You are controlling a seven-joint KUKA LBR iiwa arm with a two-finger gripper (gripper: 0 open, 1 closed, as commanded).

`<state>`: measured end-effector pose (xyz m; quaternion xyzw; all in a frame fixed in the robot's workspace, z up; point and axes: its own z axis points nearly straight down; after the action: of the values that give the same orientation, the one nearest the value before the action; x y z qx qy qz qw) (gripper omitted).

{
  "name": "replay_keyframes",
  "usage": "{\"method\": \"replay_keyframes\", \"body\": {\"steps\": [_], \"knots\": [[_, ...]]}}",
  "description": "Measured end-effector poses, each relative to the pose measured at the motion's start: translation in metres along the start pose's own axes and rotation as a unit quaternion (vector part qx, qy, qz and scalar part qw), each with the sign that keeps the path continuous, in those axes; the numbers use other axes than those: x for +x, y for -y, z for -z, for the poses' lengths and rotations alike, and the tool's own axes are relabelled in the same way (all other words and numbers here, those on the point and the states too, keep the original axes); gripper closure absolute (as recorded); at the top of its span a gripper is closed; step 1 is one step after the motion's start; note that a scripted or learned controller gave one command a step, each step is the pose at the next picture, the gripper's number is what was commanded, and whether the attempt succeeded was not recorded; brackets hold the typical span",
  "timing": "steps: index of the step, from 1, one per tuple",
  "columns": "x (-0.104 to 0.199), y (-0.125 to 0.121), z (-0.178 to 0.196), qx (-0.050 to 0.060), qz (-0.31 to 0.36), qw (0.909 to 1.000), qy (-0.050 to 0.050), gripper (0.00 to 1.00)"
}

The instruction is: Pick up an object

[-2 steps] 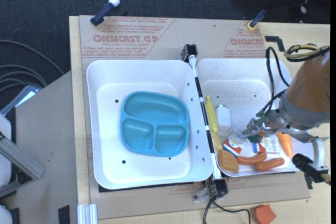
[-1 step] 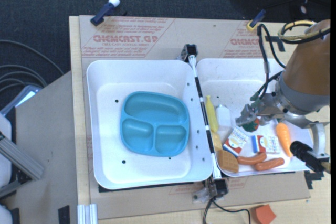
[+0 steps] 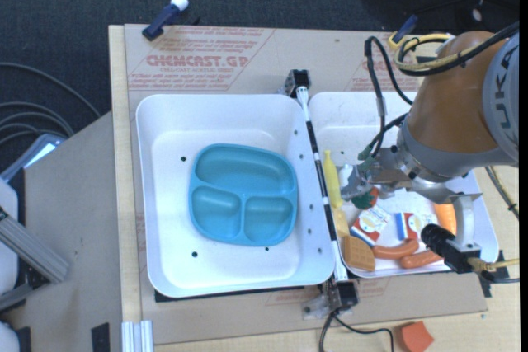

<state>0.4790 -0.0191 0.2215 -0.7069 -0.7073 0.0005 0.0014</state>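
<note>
Overhead, two white bins [image 3: 157, 136]; one blue tray [image 3: 243, 194]; tool [image 3: 363, 181] grip unclear, perhaps among toys.

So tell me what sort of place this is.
Probably a robotics lab test bench: two shallow white plastic bins on a plywood board, a grey-and-orange robot arm over toy food, and loose cables on dark carpet.
</note>
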Motion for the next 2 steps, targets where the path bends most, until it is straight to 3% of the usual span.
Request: {"method": "replay_keyframes", "body": {"steps": [1,2], "knots": [[0.020,0.000,0.029,-0.001,0.000,1.0000,0.001,1.00],[0.068,0.000,0.033,-0.001,0.000,1.0000,0.000,1.00]]}}
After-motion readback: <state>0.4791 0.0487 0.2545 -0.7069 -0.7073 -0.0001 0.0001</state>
